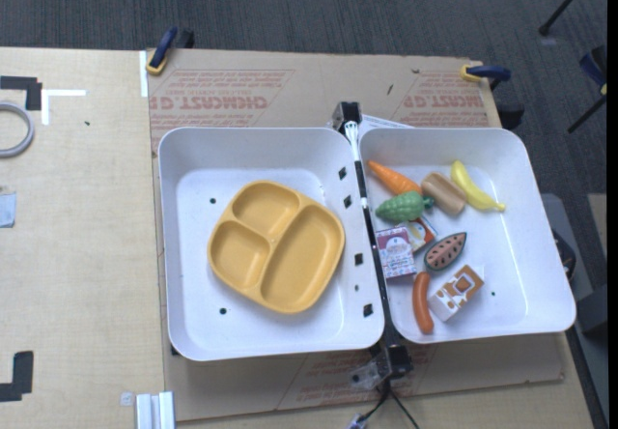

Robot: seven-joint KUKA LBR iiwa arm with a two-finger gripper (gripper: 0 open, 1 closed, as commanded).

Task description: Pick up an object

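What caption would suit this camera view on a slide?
Yellow plate in the left bin; toy foods, including a banana, in the right bin.

Side by side on the bench: left bin (174, 253), holding a plate (277, 245); right bin (526, 253), holding a carrot (392, 177) at the back, banana (475, 186) to its right, packet (396, 253) mid-left, sausage (422, 302) and carton (455, 291) touching at the front.

Slanted overhead view of both bins (183, 321)
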